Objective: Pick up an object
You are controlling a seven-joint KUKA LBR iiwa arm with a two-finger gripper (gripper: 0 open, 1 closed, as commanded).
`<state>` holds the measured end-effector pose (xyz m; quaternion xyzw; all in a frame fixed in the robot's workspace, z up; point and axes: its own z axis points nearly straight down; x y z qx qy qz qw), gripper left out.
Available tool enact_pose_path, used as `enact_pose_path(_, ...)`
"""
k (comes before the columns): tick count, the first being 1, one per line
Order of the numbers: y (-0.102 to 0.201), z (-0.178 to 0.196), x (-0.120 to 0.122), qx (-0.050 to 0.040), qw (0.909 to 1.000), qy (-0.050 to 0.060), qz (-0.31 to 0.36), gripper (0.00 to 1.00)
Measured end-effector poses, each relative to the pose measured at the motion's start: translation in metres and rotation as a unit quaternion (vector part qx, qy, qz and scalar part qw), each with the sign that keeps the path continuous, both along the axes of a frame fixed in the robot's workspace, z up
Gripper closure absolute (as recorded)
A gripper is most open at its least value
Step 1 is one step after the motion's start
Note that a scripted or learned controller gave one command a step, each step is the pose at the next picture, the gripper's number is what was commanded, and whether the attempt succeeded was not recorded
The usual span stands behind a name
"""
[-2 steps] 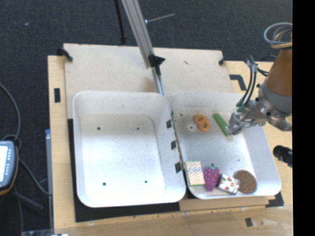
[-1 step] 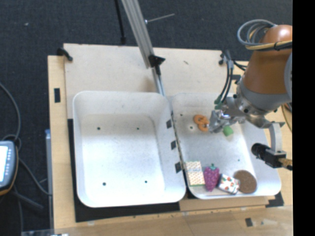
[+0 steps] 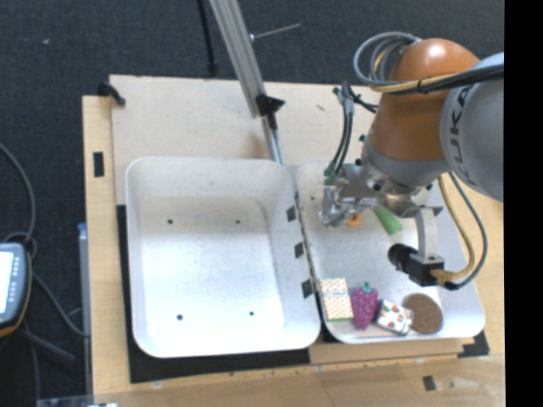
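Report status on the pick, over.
Gripper low in the right white bin, over an orange piece; grasp unconfirmed. Green stick beside it. Yellow checked block, purple berry toy, brown disc along near wall, clear of arm.

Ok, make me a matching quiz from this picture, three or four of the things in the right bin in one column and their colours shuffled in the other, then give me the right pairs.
Things:
1. round disc at the front right of the right bin
2. fruit-shaped toy at the bin's front edge
3. stick beside the pincer
4. small block by the divider between the bins

Colours:
A. green
B. pale yellow with pink
C. brown
D. purple

Pairs: 1-C, 2-D, 3-A, 4-B
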<state>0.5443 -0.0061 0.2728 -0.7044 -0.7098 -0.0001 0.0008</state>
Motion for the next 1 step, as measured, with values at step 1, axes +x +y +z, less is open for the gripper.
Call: enact_pose_path(1, 0.0588, -0.0111, 0.0162, -0.0005, 1.0, -0.001, 0.0, 1.0)
